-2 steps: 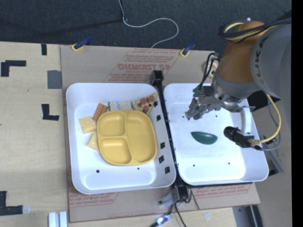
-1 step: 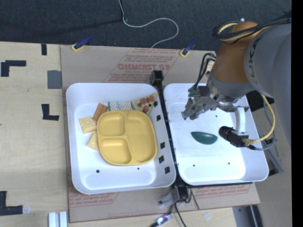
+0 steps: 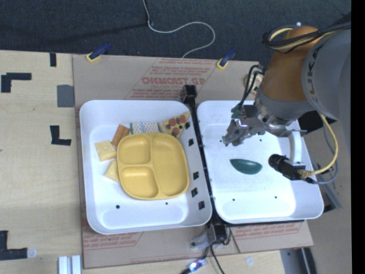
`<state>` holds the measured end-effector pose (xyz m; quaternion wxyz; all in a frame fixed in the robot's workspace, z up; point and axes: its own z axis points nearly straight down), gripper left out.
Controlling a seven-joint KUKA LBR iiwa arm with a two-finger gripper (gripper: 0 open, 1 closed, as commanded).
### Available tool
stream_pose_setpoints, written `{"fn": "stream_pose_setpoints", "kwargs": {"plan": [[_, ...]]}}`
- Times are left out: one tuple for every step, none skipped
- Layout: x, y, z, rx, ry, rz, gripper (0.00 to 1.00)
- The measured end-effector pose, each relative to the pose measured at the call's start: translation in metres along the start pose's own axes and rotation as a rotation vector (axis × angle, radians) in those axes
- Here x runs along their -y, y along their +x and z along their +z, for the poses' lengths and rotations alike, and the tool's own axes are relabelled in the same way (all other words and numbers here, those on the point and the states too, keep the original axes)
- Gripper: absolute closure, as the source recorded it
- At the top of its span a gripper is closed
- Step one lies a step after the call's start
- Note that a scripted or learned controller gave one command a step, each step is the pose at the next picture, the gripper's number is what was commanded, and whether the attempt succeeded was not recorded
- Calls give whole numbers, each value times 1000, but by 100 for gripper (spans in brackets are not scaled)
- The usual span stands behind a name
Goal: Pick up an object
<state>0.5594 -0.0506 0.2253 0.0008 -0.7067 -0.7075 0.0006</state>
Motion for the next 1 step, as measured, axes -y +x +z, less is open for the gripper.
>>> {"fn": "stream_pose_setpoints", "kwargs": {"plan": [[-5, 3, -7, 0, 0, -1, 100]]}}
